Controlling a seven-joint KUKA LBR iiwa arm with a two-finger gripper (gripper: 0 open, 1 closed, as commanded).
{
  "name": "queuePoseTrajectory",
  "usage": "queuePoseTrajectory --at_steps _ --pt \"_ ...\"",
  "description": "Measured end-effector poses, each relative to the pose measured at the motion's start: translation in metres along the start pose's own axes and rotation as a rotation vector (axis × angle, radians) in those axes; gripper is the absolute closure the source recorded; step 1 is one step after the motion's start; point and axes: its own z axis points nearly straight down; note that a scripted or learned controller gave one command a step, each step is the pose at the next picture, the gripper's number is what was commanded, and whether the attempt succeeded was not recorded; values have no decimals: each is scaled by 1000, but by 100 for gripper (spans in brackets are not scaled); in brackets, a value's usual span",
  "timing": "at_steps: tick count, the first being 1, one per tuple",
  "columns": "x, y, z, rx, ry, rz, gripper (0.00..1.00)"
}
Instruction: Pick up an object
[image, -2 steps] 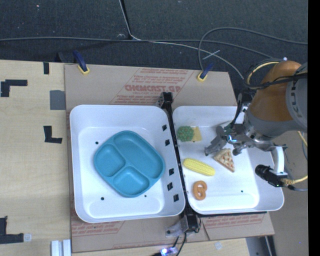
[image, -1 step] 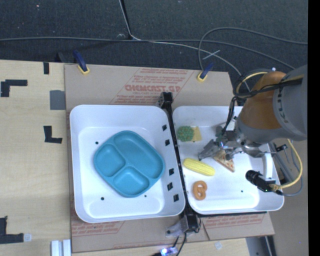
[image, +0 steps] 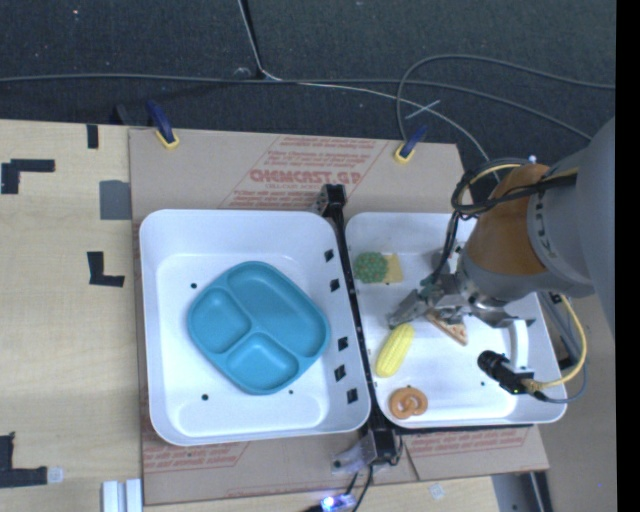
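Camera view from above gives us two shallow white plastic bins side by side on a brown cardboard sheet (image: 300, 170), which lies on a light wooden bench. We see in the left bin (image: 160, 300) a blue plastic tray with three compartments (image: 258, 326), a little turned against the bin walls. The right bin (image: 470, 405) holds several small toy foods. A yellow toy corn cob (image: 394, 349) lies tilted near the divider between the bins. Above it we find a green round toy like broccoli (image: 371, 266), touching a small pale yellow piece (image: 393, 268) on its right. Near the front wall rests an orange-brown toy pretzel (image: 407, 403), apart from the corn. A tan wedge-shaped piece (image: 450, 328) lies just beside the gripper.

We see the grey arm with the orange band (image: 505, 235) coming in from the right, over the right bin. Its gripper (image: 412, 308) points to the left and down, and its tip is just above the upper end of the corn cob. We cannot tell whether the fingers are spread or pressed together, and we see nothing between them. Two yellow and blue clamps (image: 165, 132) hold the cardboard at its far edge.
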Motion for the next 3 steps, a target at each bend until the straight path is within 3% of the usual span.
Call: queuePoseTrajectory --at_steps 1,2,3 --pt "0 3 -15 -7 0 -2 100" --pt "8 -3 -68 6 9 -3 100" --pt "8 -7 -130 5 8 -2 100"
